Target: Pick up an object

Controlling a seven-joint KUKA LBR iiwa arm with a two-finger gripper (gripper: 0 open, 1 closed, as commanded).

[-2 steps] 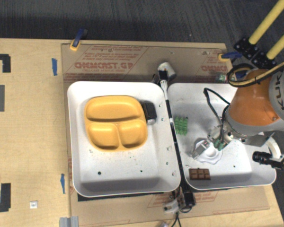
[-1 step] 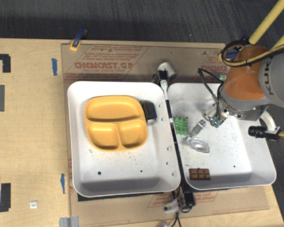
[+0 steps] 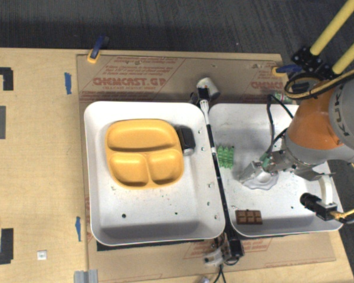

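Arm came in from the right over the right bin (image 3: 283,220), tool (image 3: 261,168) low above the bin floor, roughly mid-bin. It sat right over a pale crumpled thing (image 3: 256,178), maybe clear plastic or foil, too washed out to name. Couldn't tell whether the tool was open, closed or gripping anything; the wrist hid that.

Likely target, my guess: that pale thing. Its outline was irregular with no clear long axis, if anything a slight stretch from lower left to upper right, so tool angle probably mattered little. Doing it well meant going straight down on its bulk and closing only once near the floor, since thin material slips.

Other candidates in the same bin:
- green block (image 3: 225,156), near the left wall, long axis running up-down in view, just beside the pale thing
- brown bar (image 3: 248,217), near the front wall, long axis left-right, well apart from the tool

Left bin (image 3: 106,211) held a yellow divided tray (image 3: 145,152) with a dark small object (image 3: 185,138) touching its right edge
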